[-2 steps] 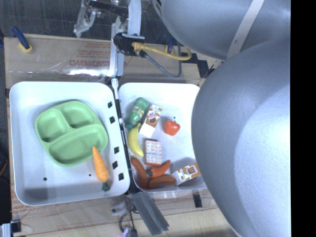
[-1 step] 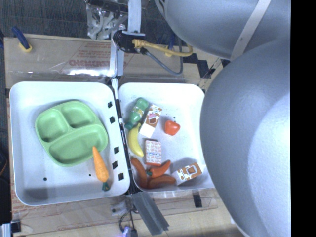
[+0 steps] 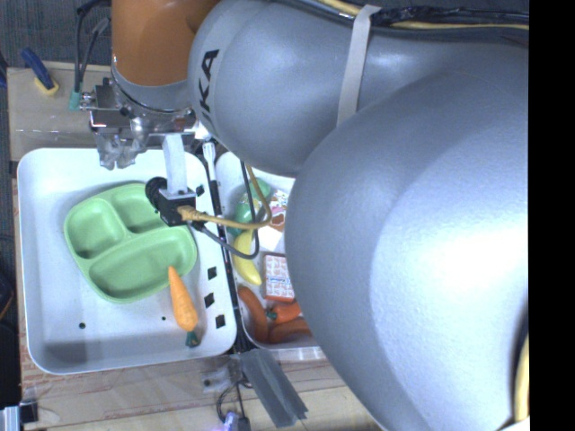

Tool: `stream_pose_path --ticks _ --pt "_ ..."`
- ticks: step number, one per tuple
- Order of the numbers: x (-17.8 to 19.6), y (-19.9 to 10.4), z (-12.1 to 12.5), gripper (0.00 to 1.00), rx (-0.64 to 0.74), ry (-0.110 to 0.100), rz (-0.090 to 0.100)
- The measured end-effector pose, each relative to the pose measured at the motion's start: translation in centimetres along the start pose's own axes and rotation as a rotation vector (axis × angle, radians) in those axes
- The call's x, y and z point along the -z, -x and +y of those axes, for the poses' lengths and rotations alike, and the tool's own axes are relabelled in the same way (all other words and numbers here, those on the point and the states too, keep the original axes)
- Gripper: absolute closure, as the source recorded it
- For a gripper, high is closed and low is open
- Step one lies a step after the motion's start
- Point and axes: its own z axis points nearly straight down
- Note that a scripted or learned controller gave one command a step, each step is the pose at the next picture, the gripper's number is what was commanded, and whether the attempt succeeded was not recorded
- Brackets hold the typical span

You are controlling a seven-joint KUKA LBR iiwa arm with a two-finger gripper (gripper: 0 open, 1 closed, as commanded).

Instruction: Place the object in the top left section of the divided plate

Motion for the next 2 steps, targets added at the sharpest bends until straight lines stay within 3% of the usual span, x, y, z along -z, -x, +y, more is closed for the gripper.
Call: stream_pose_path --ticks 1,2 --pt "-7.1 2.16 -3.82 1.0 0.303 0.001 0.0" --pt "-7.08 2.19 -3.8 0.0 0.302 0.001 0.0"
